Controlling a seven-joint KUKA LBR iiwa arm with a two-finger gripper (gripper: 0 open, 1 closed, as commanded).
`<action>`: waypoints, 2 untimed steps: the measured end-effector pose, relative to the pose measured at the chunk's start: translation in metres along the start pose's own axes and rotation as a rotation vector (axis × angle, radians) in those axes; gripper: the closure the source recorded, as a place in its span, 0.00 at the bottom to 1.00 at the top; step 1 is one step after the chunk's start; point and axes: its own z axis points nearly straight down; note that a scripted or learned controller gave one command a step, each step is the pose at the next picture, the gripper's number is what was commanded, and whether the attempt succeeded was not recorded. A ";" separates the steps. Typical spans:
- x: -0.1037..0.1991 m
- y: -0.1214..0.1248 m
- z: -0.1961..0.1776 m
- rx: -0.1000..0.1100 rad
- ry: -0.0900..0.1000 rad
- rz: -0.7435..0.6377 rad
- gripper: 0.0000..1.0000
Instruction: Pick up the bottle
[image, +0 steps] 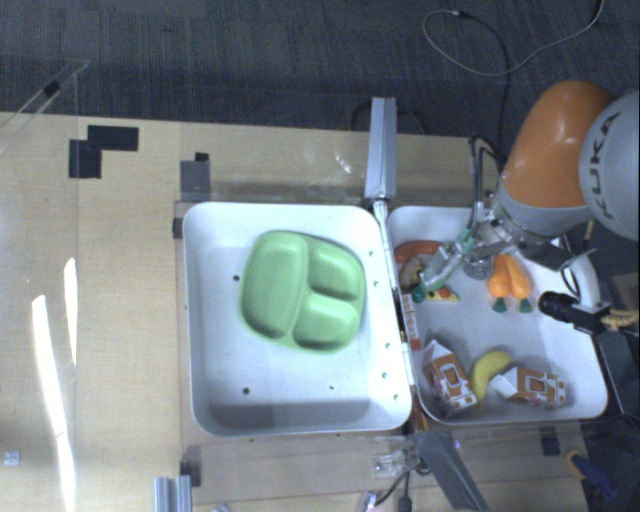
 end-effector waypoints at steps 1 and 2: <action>-0.062 0.023 0.101 -0.014 -0.010 -0.076 0.00; -0.060 0.027 0.087 -0.023 -0.011 -0.079 1.00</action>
